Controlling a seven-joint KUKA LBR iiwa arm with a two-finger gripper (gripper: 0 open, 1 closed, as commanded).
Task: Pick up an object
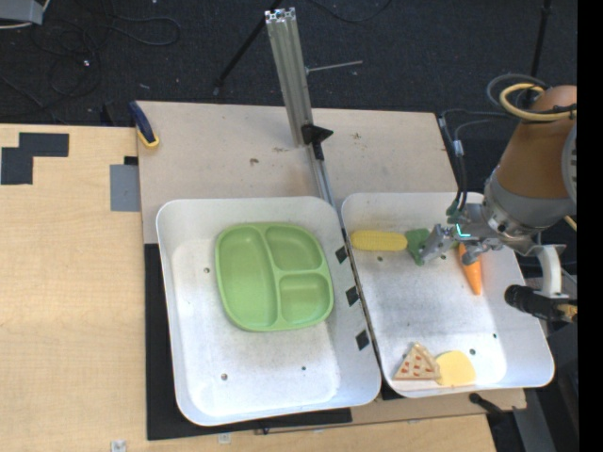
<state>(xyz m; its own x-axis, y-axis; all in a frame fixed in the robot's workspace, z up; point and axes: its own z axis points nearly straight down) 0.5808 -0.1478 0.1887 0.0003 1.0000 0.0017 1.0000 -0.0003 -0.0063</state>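
Observation:
The right bin [528,370] holds a yellow corn cob [378,241] with a green husk end [417,249] near its far left. An orange carrot [472,274] lies toward the right wall. A pizza slice [415,363] and a yellow cheese piece [457,369] rest near the front edge. My gripper [436,246] hangs low over the bin, right beside the corn's green end and left of the carrot. The arm's wrist hides part of the spot where gripper and husk meet.
The left bin [188,365] carries a green divided plate [274,276]. An aluminium post [290,73] rises behind the bins' shared wall. Black clips [350,295] sit along the divider between the bins.

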